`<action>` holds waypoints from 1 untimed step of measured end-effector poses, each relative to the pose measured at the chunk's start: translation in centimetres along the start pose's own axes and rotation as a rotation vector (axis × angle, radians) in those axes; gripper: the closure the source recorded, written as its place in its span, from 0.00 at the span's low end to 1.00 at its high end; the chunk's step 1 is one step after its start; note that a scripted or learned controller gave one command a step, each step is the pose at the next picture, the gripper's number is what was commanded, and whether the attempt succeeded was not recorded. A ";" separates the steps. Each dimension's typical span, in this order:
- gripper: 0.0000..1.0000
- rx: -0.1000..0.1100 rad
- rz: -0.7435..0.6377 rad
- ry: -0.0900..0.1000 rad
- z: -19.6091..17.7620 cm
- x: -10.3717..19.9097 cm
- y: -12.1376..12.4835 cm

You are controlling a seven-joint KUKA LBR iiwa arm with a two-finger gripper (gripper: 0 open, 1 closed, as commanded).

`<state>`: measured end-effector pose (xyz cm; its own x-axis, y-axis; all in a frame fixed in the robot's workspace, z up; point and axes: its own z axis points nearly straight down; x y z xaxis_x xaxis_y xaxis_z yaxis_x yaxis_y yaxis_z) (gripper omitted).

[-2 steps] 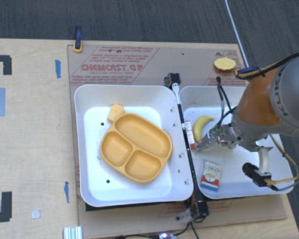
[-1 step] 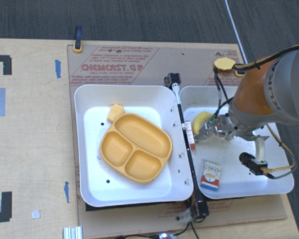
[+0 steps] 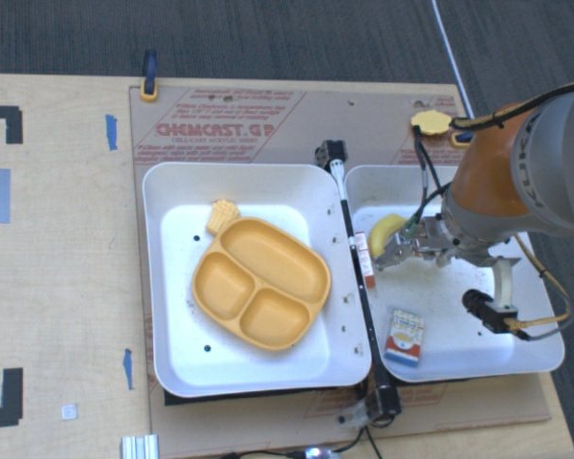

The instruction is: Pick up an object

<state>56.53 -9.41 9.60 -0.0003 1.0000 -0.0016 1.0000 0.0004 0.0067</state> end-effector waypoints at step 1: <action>1.00 0.008 -0.001 0.003 -8.9 4.5 -8.5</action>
